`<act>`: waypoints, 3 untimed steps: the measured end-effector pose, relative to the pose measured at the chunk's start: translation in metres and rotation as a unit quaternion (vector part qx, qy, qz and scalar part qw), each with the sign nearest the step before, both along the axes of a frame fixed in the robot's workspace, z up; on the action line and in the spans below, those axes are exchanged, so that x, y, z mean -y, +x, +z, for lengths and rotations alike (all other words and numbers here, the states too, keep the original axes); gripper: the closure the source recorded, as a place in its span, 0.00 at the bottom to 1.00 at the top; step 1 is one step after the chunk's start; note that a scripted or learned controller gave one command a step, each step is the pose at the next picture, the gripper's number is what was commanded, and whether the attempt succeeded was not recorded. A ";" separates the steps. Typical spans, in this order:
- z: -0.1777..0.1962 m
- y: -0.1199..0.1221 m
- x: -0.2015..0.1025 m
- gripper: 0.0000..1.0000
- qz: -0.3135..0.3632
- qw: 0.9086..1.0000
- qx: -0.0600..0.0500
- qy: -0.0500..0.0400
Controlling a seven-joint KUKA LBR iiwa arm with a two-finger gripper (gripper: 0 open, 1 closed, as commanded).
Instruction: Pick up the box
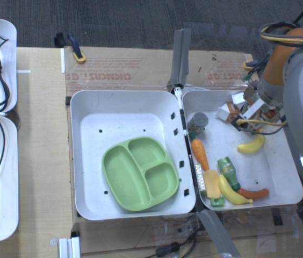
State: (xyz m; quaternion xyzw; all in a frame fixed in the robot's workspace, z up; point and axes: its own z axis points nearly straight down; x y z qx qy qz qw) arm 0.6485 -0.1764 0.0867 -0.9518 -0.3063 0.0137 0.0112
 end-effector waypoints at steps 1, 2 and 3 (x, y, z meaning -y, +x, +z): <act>0.000 0.000 0.000 0.00 0.000 1.000 0.000 0.000; 0.000 0.000 0.000 0.00 0.000 1.000 0.000 0.000; 0.000 0.000 0.000 0.00 0.000 1.000 0.000 0.000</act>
